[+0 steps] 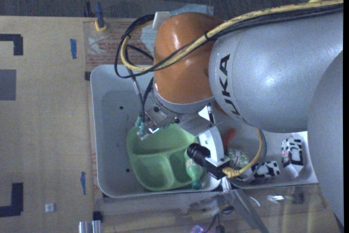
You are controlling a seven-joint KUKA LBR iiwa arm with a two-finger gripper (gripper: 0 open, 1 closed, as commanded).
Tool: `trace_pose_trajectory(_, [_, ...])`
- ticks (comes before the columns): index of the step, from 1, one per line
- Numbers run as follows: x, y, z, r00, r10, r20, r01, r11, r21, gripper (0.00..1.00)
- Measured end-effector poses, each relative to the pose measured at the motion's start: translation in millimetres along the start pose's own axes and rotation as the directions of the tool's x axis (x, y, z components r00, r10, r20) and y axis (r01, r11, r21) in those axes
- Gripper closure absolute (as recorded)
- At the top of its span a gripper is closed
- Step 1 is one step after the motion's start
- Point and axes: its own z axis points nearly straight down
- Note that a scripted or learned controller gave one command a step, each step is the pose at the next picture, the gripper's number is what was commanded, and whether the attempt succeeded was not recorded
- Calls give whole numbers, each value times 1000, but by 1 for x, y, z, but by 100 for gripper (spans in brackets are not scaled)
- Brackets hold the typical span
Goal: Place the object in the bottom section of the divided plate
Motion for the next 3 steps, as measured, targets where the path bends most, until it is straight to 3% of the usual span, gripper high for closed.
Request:
trace_pose_trajectory(1, [-66, -52, 12, 998, 67, 0, -67, 998, 0, 100])
trace_pose_trajectory(2, [-70, -54, 59, 945, -327, 0, 327, 945, -1, 100])
trace_pose_trajectory(3, [-26, -26, 88, 900, -435, 0, 435, 900, -1, 100])
